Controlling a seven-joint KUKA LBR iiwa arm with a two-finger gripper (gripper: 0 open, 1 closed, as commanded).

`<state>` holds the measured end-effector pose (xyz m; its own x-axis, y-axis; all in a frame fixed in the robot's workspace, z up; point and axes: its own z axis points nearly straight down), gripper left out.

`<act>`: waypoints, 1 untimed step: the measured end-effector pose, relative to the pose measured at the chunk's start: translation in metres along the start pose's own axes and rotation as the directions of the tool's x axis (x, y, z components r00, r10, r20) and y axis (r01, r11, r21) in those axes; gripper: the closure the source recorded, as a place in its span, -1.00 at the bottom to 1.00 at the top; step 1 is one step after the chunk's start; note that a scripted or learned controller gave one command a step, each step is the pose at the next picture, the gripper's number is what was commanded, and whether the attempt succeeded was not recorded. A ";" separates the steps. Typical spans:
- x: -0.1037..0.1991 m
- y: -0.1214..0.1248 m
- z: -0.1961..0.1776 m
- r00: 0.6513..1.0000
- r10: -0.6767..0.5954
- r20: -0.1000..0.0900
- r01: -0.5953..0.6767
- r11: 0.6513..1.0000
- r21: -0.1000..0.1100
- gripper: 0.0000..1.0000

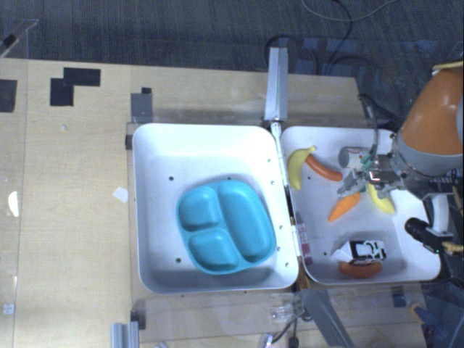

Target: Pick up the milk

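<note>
Two white bins on the table, with a blue tray and toy food.

We see the left bin (148, 194) holding a blue sectioned tray (226, 226) that lies towards the bin's near right corner. In the right bin (319, 140) a yellow banana (298, 164) lies by the left wall near the far edge, and a red-orange sausage (323, 169) touches it on its right. A carrot (344, 206) sits near the bin's middle, a second yellow banana (381, 201) lies towards the right wall, and another red sausage (360, 269) lies along the near wall. On the table's far left corner we note black square markers (72, 84). A thin cable (341, 9) loops over the dark floor beyond the table's far edge.
</note>
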<state>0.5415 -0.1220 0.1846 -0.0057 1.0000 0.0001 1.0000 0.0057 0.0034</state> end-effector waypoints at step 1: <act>0.039 -0.054 0.066 0.984 -0.180 0.000 0.180 0.984 0.000 -1.00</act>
<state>0.4876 -0.0836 0.1184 -0.1856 0.9826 -0.0003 0.9826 0.1856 0.0031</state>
